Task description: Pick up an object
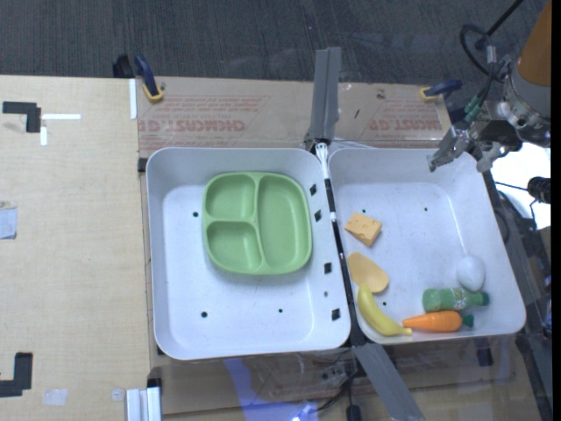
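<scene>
Green three-compartment plate flat in left bin.

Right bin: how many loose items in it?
6. Cheese wedge mid-left; chip below it; banana at the front-left; carrot along the front wall; green bottle just behind the carrot; white egg near the right wall.

Bench top and its surroundings, seen from above

A pale wooden bench top fills the left side; beyond its far edge lies dark grey carpet-like floor. Just right of the bench top a brown cardboard sheet with red print lies flat, held by blue clamps at its far corners. Black corner marks and a white tape strip sit on the bench top's far left.
</scene>
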Robot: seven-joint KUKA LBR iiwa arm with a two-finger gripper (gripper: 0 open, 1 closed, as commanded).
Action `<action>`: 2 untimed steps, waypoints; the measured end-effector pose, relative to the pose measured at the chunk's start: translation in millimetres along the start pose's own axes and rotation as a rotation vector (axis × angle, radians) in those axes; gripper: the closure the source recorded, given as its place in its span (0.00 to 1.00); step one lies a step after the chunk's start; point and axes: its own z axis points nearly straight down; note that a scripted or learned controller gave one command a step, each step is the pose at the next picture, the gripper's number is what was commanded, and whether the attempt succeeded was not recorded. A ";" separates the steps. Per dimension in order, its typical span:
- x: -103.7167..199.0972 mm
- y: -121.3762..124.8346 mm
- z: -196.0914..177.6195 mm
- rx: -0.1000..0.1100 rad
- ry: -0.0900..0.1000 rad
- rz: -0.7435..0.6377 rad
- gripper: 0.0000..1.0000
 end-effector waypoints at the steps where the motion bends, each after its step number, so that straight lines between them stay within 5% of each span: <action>1: 51.2 1.9 167.4 0.000 -0.001 -0.022 0.00; 2: 40.1 -59.7 188.4 -0.001 0.000 -0.102 0.00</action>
